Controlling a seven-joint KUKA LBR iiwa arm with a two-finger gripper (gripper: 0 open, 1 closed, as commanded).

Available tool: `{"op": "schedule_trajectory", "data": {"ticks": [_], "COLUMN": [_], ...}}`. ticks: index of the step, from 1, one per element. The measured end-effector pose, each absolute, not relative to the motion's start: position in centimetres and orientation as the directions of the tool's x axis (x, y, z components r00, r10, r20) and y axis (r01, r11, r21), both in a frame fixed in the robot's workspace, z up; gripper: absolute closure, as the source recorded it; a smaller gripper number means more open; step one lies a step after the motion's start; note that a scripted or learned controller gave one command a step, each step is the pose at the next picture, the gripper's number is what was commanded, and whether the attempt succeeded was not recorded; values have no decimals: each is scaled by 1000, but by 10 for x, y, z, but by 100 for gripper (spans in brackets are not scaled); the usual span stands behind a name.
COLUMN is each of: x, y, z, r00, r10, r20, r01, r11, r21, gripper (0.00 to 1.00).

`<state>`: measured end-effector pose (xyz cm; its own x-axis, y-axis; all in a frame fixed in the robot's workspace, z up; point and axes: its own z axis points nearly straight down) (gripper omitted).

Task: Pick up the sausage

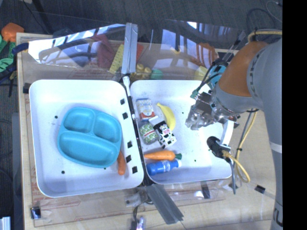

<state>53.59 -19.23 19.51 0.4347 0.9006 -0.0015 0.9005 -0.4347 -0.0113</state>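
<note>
Sausage (121,164) in left bin, gripper (196,120) over right bin

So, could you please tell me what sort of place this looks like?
Probably a robotics lab pick-and-place bench: two white bins side by side, toy food like a banana and carrot, and a grey arm's gripper over the right bin.

The sausage (121,164) was a small orange-brown link, lying flat and roughly upright in view. It sat in the left bin (43,176), near its lower right corner, just beside the lower right edge of the blue tray (88,135), close to the divider.
</note>
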Motion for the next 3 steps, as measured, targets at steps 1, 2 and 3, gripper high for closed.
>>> {"op": "schedule_trajectory", "data": {"ticks": [1,2,3], "x": [540,523,573], "y": [-106,-112,-132], "z": [275,160,106], "r00": [273,227,159], "r10": [962,974,987], "r20": [0,-1,1], "r01": [962,974,987], "r11": [-273,-227,-159], "r21": [-2,-8,-2], "gripper": [100,100,100]}}
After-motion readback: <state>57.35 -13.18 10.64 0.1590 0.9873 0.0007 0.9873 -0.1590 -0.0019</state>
